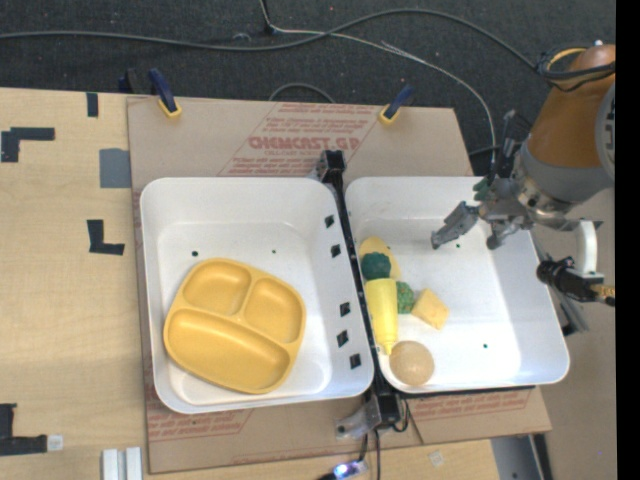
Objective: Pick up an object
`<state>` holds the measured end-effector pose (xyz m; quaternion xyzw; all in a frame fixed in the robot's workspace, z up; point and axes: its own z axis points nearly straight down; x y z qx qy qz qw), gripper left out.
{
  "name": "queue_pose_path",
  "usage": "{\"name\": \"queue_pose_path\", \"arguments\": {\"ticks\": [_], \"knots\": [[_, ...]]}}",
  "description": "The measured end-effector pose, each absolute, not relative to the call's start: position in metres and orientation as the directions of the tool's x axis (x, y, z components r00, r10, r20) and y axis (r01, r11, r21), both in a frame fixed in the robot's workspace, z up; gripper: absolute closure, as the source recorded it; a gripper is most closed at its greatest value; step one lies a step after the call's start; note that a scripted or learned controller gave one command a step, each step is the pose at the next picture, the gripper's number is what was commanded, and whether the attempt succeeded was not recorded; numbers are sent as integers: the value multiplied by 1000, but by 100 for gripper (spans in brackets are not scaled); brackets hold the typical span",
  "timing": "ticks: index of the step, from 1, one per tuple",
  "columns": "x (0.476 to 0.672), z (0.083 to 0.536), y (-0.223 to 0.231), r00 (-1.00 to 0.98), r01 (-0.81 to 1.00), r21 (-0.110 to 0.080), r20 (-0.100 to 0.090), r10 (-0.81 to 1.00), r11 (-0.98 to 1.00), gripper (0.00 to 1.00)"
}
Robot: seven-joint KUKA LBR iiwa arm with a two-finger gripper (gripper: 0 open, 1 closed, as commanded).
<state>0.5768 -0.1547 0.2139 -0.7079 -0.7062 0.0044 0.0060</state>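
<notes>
- Two shallow white bins side by side on a cardboard sheet (300, 143), left bin (160, 228) and right bin (520, 318), split by a black divider (340, 258).
- In the left bin, a yellow divided plate (235, 323), lying flat toward the near side.
- In the right bin, a cluster hard against the divider: a yellow corn cob (380, 313) lying lengthwise, a dark green piece (377, 265) resting at its far end, a smaller green piece (404, 296) just beside its right side.
- Next to that, a pale yellow wedge (432, 309), slightly apart from the cob.
- At the near end of the cob, a round tan ball (411, 362), touching or nearly touching the cob's tip.
- Over the right bin's far right part, the gripper (475, 226), hanging from the grey arm with its orange band (570, 118).
- Fingers spread apart, one reaching left toward the bin's middle, nothing between them.
- Gripper well apart from the food cluster, to its right and farther back.
- Two blue clamps (162, 93) pinning the cardboard's far edge.
</notes>
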Motion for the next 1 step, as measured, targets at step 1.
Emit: {"name": "queue_pose_path", "arguments": {"ticks": [1], "knots": [[580,221,-154,-1,1000,-2,0,1000,1,0]]}}
